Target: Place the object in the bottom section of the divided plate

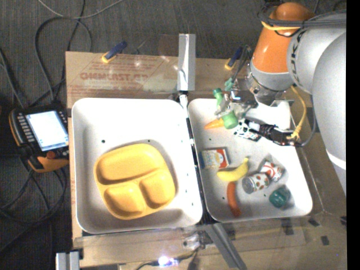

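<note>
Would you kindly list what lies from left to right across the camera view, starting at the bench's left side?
Handheld screen → yellow divided plate → small carton → banana → printed can → green cup.

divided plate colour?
Yellow divided plate, plain with no pattern, seen in the camera view in the left bin.

Grey arm with orange band reaching in from the right, wrist angled down-left, gripper (226, 107) lowered
</note>
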You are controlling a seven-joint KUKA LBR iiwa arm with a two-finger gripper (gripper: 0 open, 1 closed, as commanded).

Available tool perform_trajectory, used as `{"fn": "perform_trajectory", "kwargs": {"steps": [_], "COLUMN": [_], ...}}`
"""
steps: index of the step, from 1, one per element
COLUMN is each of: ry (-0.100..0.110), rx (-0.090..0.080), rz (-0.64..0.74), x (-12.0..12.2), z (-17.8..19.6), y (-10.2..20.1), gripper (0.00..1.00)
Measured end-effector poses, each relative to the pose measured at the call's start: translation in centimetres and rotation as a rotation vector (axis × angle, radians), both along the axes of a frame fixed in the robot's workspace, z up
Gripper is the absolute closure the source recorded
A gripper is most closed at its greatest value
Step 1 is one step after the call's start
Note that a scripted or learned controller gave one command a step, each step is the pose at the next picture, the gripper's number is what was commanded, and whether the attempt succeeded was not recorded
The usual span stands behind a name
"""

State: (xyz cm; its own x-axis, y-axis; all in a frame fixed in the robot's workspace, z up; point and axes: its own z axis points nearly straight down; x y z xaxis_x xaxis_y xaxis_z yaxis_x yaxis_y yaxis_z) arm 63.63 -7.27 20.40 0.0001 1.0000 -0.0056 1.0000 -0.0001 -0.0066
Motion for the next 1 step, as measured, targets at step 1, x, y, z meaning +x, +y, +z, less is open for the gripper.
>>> {"fn": "perform_trajectory", "kwargs": {"steps": [1], "ry": [0.000], "rx": [0.003], "rz": [-0.032], "x": [-0.01], "z": [-0.37], "y": [-1.14], "gripper": [1.00]}}
